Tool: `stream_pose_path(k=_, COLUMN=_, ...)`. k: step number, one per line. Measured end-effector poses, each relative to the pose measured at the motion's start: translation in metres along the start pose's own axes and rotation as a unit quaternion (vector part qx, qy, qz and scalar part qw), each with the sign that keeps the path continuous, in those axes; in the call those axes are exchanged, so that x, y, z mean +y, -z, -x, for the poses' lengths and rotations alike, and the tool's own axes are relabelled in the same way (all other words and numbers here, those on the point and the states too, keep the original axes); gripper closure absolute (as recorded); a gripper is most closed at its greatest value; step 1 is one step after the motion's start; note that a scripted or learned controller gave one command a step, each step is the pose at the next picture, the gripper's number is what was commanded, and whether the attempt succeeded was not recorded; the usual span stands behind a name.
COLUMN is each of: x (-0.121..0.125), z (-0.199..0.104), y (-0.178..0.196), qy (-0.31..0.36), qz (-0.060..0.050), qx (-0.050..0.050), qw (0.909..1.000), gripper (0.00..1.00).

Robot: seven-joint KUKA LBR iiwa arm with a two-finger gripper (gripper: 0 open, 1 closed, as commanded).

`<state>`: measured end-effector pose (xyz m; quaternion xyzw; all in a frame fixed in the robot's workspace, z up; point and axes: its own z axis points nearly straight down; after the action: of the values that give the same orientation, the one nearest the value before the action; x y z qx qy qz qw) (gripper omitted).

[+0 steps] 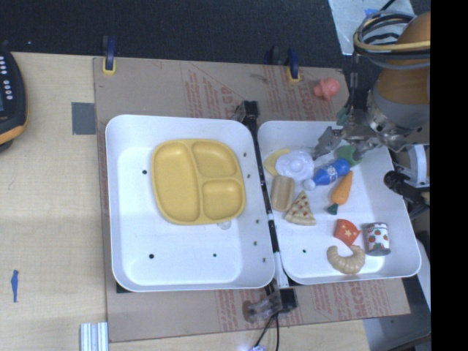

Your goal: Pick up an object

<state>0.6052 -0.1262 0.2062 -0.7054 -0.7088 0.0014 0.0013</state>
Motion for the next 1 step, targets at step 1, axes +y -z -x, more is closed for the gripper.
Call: stream_pose_path(k=1, x=-0.0333, z=0.0608, y=-0.0641, qy=-0.003, qz=-0.003, qx=-0.001, qw=1.0, gripper=0.0)
